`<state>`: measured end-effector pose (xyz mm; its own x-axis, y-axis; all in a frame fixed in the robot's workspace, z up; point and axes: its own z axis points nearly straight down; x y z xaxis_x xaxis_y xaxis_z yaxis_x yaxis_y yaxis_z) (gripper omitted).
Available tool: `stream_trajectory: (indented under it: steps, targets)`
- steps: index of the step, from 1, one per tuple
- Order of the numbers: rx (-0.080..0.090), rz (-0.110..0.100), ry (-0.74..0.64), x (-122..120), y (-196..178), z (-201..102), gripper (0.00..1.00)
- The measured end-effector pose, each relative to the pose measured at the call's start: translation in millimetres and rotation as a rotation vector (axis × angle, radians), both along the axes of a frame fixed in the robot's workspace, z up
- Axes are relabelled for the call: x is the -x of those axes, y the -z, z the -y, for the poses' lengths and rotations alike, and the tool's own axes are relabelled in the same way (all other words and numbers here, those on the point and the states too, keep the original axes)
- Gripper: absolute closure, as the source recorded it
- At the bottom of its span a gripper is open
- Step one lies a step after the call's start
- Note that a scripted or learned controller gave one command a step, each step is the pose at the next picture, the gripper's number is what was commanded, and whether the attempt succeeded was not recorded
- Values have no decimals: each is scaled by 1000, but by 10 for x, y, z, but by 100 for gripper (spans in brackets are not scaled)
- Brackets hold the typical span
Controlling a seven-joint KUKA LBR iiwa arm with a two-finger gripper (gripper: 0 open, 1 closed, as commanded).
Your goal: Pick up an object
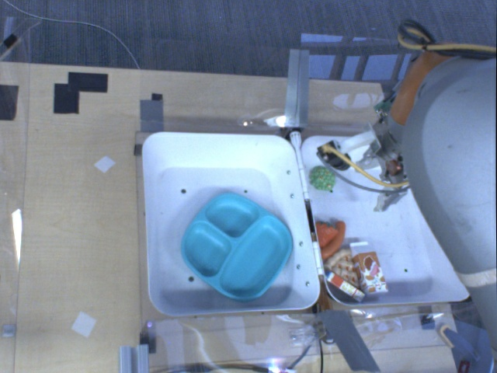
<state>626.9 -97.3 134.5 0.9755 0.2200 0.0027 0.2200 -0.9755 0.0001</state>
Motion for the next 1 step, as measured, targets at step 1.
stream_trajectory:
  steps: [1]
  targets:
    - [-1,-3,-19,549,76,-146,0]
